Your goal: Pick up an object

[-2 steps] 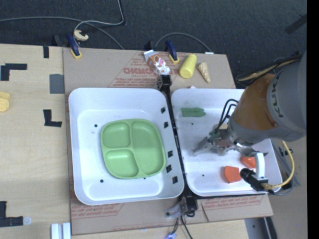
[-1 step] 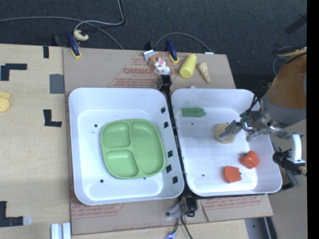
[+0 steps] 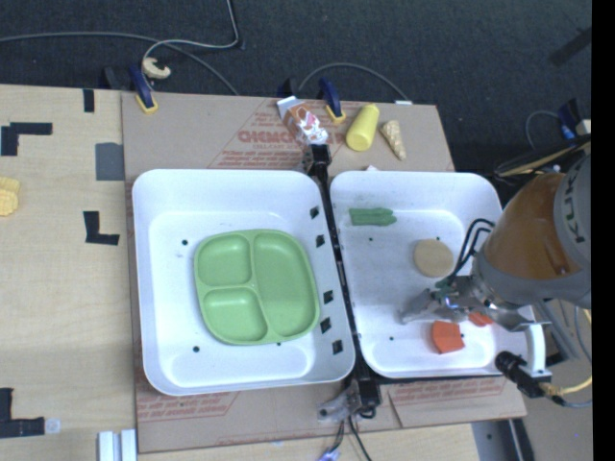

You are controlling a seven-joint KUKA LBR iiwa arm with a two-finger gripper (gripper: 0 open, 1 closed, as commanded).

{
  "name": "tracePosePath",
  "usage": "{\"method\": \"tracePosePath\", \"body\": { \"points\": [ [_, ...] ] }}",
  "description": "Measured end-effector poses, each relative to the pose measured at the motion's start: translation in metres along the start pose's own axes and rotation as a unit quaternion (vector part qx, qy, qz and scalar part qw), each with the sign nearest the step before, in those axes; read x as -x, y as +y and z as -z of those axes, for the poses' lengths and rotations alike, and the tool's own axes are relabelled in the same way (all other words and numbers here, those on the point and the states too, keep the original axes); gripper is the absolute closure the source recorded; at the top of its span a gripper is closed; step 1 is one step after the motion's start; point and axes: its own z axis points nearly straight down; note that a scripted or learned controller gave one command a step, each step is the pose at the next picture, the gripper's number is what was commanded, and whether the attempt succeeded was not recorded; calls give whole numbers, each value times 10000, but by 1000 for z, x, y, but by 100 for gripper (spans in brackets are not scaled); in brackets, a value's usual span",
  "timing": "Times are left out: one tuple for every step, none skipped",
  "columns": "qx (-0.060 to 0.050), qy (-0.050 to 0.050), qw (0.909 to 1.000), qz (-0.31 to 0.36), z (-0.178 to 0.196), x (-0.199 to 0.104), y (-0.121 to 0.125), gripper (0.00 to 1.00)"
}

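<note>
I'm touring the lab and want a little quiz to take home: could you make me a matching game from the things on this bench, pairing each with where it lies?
Things:
1. green divided plastic plate
2. flat green strip-shaped piece
3. round tan disc
4. small orange block

Places:
A. near the front wall of the right bin, beside the gripper
B. near the back wall of the right bin
C. in the middle of the left bin
D. right bin, between the strip and the block

Pairs: 1-C, 2-B, 3-D, 4-A
</note>
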Motion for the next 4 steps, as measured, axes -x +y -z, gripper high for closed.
{"method": "tracePosePath", "body": {
  "points": [
    [33,-22,10000,4,1,15,84,0],
    [3,-23,10000,-16,0,43,-1,0],
    [9,-3,10000,12,2,-25,72,0],
    [-21,-3,10000,-8,4,-15,-2,0]
  ]
}}
